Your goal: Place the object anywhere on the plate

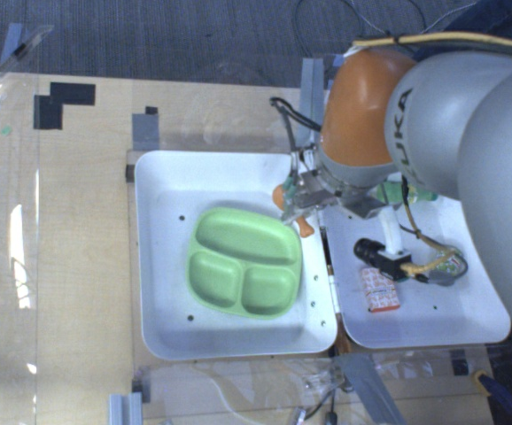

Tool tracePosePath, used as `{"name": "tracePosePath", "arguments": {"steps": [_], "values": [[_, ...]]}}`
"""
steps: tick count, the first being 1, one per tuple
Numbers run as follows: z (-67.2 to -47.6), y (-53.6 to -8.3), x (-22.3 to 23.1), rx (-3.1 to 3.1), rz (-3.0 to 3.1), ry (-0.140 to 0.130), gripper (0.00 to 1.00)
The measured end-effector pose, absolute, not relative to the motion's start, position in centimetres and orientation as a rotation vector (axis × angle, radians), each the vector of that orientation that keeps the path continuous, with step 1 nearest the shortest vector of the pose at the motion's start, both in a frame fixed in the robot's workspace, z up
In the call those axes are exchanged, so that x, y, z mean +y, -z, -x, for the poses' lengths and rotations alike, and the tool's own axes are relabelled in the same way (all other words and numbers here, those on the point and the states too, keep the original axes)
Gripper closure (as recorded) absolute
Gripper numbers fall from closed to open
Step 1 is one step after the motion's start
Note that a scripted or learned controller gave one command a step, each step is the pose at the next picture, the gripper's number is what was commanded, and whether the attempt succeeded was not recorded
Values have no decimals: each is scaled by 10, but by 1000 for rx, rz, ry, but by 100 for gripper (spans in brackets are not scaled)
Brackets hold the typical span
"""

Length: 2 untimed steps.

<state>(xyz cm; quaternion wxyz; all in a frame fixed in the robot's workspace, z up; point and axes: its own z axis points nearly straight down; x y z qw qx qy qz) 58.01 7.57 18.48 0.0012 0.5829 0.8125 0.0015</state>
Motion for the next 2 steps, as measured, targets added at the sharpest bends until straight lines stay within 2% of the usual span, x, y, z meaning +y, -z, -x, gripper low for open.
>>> {"name": "tracePosePath", "arguments": {"steps": [1, 2], "values": [[-580, -185, 75, 2550, -1831, -5, 0], [-522, -105, 123, 2674, -1614, -31, 0]]}}
